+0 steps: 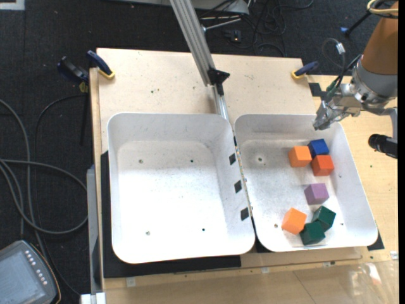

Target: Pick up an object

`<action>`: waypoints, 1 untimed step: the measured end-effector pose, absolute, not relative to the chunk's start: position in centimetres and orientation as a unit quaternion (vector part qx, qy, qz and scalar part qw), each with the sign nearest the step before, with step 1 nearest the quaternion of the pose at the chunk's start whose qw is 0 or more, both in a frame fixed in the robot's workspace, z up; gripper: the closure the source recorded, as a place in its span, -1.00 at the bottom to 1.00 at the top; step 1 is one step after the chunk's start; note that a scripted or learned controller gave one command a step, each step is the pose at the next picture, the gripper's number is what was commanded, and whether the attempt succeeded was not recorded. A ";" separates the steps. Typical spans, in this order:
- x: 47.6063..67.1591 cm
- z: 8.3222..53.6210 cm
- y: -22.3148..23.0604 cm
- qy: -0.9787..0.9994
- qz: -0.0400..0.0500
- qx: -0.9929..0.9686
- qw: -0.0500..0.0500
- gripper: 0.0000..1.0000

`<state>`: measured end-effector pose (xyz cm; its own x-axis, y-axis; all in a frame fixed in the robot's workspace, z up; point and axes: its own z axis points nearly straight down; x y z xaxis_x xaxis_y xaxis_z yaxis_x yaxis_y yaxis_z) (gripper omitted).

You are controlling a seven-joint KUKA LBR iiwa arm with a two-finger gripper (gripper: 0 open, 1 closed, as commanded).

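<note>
6 small blocks in right bin (pixel 354 170), all on right side of frame. Upper cluster of 3: orange block (pixel 300 156) left, blue block (pixel 319 147) at upper right touching it, red-orange block (pixel 323 164) just below blue. Purple block (pixel 316 193) apart, lower, mid-bin. Lower cluster near bin's bottom edge: orange block (pixel 293 221) tilted, 2 dark green blocks (pixel 325 216) (pixel 312 233) just right of it, touching each other.

Three orange blocks (pixel 300 156), two green (pixel 313 233), one blue (pixel 319 147), one purple (pixel 316 193).
</note>
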<state>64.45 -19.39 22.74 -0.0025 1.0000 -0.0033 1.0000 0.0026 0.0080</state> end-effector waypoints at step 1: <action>64.6 28.2 -19.4 0.708 0.002 0.706 0.004 1.00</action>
